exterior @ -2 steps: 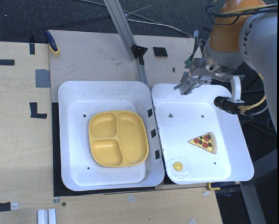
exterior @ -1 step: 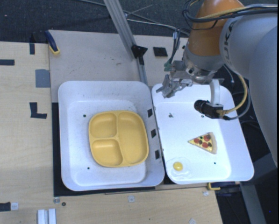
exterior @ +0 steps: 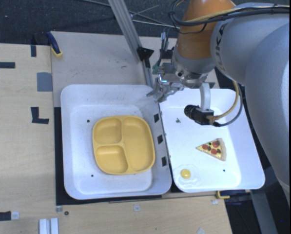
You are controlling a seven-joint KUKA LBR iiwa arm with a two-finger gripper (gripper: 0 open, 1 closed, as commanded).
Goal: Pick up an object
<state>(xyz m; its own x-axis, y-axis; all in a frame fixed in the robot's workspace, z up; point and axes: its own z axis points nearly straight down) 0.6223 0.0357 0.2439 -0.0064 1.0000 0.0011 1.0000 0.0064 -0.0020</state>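
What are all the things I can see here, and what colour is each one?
Shallow white plastic bins: two, white, side by side on the bench.
Yellow plastic plate with three sections: one, yellow, in the left bin.
Toy pizza slice: one, tan with red spots, in the right bin.
Toy fried egg: one, white with a yellow yolk, in the right bin's near corner.
Arm: one, grey with an orange band, reaching from the right.
Hand: one, metal, above the bins' far edge.

We find no lettering, brand, number or sign that we can read anywhere here (the dark tape patches point(exterior: 37, 115) on the bench point(exterior: 18, 145) are plain shapes, not characters), and the small black marks point(exterior: 160, 139) between the bins carry nothing legible.
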